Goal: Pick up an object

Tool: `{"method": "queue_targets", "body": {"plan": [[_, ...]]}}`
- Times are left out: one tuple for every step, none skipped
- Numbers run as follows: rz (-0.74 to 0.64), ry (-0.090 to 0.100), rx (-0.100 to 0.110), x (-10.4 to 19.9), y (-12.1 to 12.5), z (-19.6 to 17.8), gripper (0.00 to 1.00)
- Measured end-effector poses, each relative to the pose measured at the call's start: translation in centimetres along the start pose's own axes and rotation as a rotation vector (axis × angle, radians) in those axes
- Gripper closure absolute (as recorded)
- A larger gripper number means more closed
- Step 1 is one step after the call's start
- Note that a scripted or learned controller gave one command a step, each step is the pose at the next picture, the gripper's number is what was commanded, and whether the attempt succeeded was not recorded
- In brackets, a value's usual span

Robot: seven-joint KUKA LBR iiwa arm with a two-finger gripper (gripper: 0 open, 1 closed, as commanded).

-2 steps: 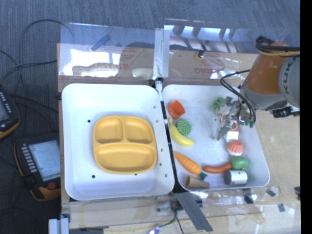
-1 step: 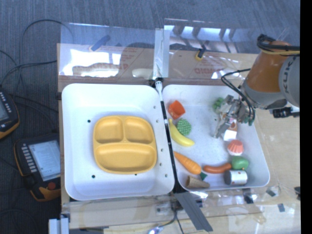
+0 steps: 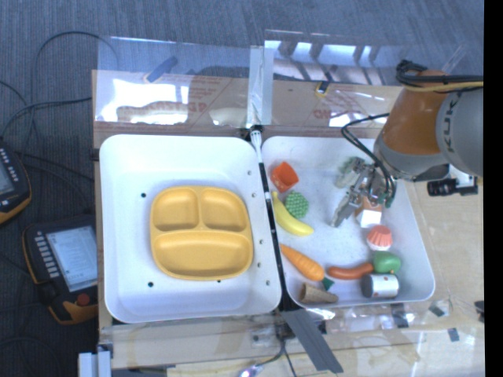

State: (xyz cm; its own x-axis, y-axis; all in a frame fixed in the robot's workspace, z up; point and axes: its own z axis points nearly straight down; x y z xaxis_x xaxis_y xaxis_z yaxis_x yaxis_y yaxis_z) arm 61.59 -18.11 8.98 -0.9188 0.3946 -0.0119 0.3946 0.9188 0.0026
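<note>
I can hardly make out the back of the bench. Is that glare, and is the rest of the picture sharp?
Camera view: yes, bright glare streaks the clear panels behind both bins. The yellow plate and the banana look evenly lit and fairly sharp. The hand looks a little smeared, and it throws a faint shadow on the right bin.

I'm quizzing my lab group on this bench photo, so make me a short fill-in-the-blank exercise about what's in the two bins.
1. The yellow divided plate lies in the ______ bin as the camera sees it.
2. The banana lies in the right bin, close to its ______ wall.
3. The carrot is ______ in colour.
4. The plate has ______ compartments.

Missing words: left; left; orange; three
</note>
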Motion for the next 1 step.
{"method": "queue_targets", "body": {"plan": [[-0.002, -0.007, 0.001, -0.19, 0.09, -1.16, 1.00]]}}
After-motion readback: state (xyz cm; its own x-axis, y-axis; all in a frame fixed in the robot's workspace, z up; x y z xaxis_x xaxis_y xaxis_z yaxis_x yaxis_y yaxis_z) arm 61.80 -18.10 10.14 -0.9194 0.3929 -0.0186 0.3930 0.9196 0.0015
